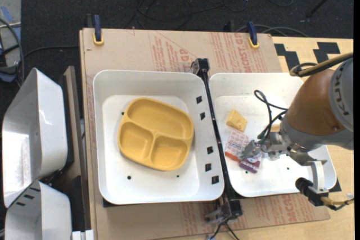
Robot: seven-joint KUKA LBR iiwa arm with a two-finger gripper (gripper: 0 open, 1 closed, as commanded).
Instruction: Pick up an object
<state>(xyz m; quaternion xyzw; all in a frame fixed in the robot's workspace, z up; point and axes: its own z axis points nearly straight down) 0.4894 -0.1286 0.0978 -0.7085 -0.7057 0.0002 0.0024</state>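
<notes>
The tool [251, 150] sits low in the right bin [320, 82], near that bin's front-left part, at the end of the grey and orange arm [320, 112] that reaches in from the tabletop's right edge. Whether it is released or clenched cannot be told from this slant, since the wrist and cables crowd its tip. Directly at its tip lie two small things: a flat packet with red and white print [234, 143], just to the tool's left, and a small purple object [248, 164], just below and touching or nearly touching the tip. A yellow wedge-shaped block [237, 120] lies a little farther back in the same bin, apart from the tool. In the left bin [107, 137], a yellow divided tray [156, 133] rests near the middle, well apart from the tool.
</notes>
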